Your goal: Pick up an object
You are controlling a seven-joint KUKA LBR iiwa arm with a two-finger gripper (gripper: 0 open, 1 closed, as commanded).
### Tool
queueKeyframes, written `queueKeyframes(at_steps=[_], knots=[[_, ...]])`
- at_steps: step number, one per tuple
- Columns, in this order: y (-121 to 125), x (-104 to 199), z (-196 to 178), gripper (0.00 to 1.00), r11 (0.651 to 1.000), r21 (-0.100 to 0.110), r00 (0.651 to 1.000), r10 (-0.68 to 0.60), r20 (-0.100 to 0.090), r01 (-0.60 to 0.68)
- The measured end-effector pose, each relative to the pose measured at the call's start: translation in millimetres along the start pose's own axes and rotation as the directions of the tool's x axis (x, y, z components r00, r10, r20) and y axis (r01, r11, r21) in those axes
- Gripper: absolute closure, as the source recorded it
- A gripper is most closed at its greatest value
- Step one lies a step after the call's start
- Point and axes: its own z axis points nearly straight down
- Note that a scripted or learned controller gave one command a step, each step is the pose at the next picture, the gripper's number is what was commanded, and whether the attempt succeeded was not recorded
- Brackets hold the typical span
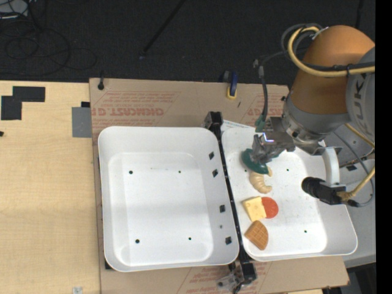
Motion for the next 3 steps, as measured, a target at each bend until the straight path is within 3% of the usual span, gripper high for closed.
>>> queueKeyframes(at_steps=[1,2,3], knots=[[6.5,69.0,-79.8,1.00,1.000,-0.001,1.000,0.003,0.001,-0.003],[-39.8,30.2,26.8,1.00,1.000,0.022,1.000,0.015,0.004,-0.015],[-31.1,59.9,-42.0,1.00,1.000,0.003,1.000,0.007,0.002,-0.007]])
